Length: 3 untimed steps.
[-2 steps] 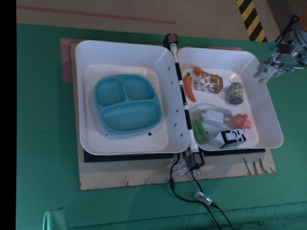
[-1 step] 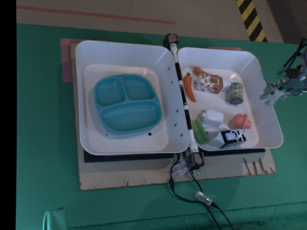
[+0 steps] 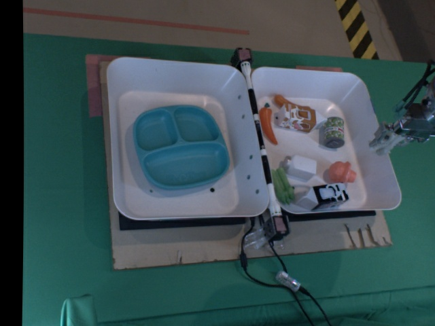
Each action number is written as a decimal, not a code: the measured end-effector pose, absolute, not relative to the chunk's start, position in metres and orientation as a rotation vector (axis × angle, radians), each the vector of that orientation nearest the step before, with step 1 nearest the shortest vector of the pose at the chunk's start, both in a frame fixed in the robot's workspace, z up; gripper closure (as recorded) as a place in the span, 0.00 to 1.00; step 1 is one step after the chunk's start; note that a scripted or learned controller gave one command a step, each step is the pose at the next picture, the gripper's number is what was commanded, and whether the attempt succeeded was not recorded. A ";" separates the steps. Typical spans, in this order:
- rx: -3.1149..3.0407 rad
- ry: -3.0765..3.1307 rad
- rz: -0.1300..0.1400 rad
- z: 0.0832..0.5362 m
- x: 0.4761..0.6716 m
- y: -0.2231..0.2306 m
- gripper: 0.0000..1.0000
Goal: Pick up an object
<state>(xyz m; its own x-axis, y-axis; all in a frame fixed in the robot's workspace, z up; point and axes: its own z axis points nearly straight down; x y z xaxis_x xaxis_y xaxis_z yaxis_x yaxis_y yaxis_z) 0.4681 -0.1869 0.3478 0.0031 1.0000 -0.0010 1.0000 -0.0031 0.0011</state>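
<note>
White bin (image 3: pixel 367 94), small orange carrot (image 3: pixel 269 125)

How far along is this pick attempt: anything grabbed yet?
Nothing looks done: the carrot, tin can, white block and other items all lie in the right bin. The claw hangs over that bin's right rim, above the objects. Descent, grasp and lift all remain.

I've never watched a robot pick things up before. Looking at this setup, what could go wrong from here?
The toys in the right bin lie crowded: the green beans touch the bin's wall, and the carrot lies close beside the snack packet, so a grab might slip or catch two things. The end effector hangs over that bin's right rim and might bump it going down.
</note>
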 end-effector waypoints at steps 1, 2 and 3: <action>2.220 2.214 0.000 0.332 0.557 -0.187 1.00; 2.225 2.215 -0.002 0.319 0.506 -0.188 1.00; 2.224 2.217 0.000 0.327 0.489 -0.178 1.00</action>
